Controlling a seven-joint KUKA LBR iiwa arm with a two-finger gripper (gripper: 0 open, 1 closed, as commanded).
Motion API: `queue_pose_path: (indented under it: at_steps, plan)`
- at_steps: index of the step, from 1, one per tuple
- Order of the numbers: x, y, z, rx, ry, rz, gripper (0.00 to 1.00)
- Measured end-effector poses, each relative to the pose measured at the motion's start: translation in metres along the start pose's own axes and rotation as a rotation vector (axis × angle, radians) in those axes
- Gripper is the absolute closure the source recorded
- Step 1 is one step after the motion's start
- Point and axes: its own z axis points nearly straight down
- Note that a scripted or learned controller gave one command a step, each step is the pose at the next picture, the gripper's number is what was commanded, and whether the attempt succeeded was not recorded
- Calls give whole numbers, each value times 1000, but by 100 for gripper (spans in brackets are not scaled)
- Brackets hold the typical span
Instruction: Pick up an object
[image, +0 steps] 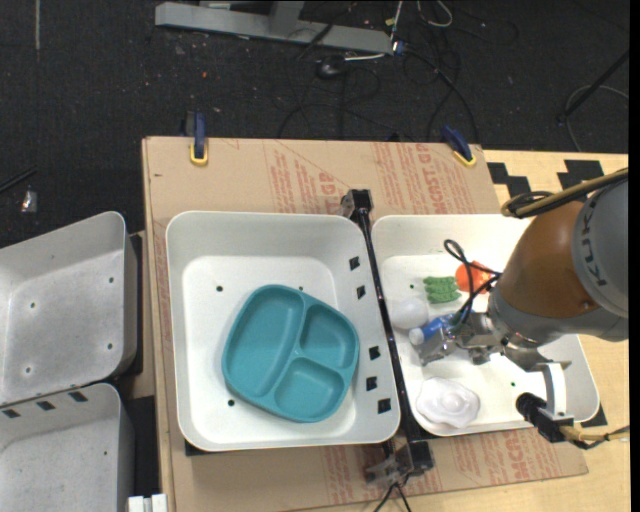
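Two shallow white bins sit side by side on a brown cardboard sheet (300, 170) laid over the counter. The left bin (190, 250) holds a teal plate (290, 352) with three compartments, lying flat near the middle of the bin floor.

The right bin (420, 235) holds a small cluster of things. A green block (438, 289) lies toward the far side, with an orange-red piece (470, 274) just beside it on the right, partly hidden by the arm. A white rounded object (407, 309) lies near the divider between the bins. A round white lid-like object (447, 403) rests at the near edge of the bin.

The arm (560, 275), with its orange band and grey wrist, reaches in from the right and hangs low over the right bin. The gripper (440, 340) points toward the divider, down among the things, right against a small blue-and-white item (432, 328). Whether the gripper is spread or pinching that item cannot be told from this angle; the metal parts and the item overlap.

Two clamps (199, 140) hold the cardboard at its far edge.
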Motion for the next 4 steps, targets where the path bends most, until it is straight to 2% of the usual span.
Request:
queue_pose_path:
  at_steps: [1, 4]
  plan:
    - [0, 1, -13, -5, -1, 1, 100]
    - [-12, 14, -161, -12, -4, -4, 100]
